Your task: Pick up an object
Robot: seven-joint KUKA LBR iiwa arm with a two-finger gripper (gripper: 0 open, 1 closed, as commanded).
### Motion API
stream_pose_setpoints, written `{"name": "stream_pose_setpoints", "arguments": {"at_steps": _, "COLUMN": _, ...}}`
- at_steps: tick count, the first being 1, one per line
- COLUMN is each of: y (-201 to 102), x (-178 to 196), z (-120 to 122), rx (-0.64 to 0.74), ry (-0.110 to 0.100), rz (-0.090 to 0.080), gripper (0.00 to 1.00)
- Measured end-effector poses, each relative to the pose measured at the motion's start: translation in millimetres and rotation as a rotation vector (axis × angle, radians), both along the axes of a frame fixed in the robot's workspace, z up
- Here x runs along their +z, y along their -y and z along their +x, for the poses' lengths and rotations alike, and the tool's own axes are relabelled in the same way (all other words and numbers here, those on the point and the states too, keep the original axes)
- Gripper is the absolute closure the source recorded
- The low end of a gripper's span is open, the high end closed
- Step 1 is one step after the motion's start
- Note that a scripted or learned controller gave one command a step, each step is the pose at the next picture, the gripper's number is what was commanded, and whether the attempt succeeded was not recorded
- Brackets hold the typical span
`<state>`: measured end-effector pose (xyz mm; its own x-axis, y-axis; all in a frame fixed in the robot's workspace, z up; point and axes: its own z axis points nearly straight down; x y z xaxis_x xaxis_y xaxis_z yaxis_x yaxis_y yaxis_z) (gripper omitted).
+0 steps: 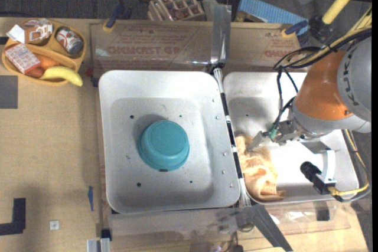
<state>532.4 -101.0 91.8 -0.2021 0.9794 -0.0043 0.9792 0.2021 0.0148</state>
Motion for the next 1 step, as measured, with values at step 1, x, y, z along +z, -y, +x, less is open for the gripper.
{"name": "stream_pose_setpoints", "arguments": {"at_steps": 1, "y": 7.5, "x": 0.7, "z": 61.3, "rx": 0.07, "ry": 0.001, "rz": -0.002, "gripper": 0.0}}
